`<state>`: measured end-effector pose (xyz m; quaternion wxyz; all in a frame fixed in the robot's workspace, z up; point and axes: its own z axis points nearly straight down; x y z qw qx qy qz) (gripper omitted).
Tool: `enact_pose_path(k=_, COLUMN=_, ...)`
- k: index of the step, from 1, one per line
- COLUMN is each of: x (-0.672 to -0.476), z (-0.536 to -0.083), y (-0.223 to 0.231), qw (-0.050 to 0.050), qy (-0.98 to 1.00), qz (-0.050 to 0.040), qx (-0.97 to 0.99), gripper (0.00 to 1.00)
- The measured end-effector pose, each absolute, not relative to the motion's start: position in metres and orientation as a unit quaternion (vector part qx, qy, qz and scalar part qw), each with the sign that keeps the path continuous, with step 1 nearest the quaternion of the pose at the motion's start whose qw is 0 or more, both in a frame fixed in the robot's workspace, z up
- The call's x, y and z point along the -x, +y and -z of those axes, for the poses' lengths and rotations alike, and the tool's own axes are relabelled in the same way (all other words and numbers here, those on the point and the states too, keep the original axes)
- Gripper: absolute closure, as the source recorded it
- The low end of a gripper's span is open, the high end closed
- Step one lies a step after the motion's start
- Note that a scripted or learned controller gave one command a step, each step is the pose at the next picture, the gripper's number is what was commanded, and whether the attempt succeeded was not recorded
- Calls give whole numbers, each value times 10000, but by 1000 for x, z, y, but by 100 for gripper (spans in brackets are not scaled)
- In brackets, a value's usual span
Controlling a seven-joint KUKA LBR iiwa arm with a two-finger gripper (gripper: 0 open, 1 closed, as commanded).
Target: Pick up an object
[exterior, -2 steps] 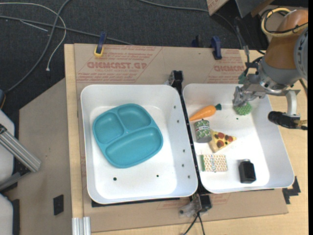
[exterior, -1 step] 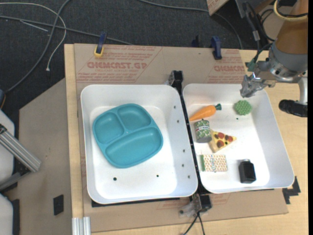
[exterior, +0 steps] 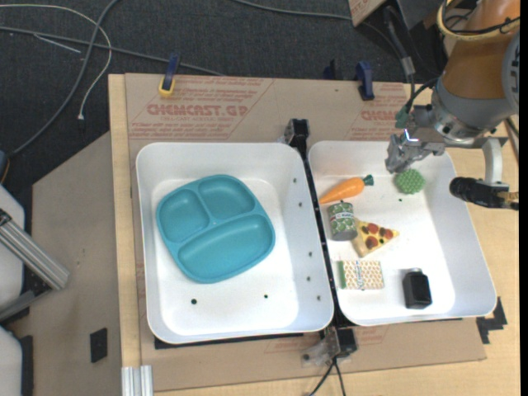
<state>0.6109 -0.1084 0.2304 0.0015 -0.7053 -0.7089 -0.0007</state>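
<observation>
Hovering at upper right of the frame: metal two-finger gripper, finger state impossible to tell, just beside fuzzy green ball. Risk: nudging it aside, closing on nothing.

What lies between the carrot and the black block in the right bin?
In the camera view, between the carrot and the black block lie a pizza slice toy and, beside it toward the carrot, a small green can.
</observation>
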Motion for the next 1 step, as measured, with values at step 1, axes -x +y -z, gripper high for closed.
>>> enact_pose_path(k=1, x=-588, z=-222, y=-68, qw=25, qy=-7085, qz=-2, qx=7057, gripper=100)
